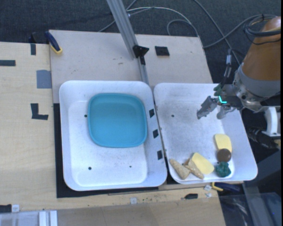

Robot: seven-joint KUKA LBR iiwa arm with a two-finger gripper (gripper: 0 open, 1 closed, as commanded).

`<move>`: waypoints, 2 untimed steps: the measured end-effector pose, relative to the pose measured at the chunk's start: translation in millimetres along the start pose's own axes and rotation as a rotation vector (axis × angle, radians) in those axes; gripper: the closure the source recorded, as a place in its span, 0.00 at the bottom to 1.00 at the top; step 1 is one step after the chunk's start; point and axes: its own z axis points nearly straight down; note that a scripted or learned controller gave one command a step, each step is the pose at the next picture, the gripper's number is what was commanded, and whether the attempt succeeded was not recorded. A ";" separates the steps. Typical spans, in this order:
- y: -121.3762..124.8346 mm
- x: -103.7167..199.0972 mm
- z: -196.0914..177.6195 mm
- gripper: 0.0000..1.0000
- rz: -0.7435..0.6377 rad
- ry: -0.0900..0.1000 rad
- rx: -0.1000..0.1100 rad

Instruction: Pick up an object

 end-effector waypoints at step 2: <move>3.5 -1.5 43.4 0.00 0.000 0.001 0.004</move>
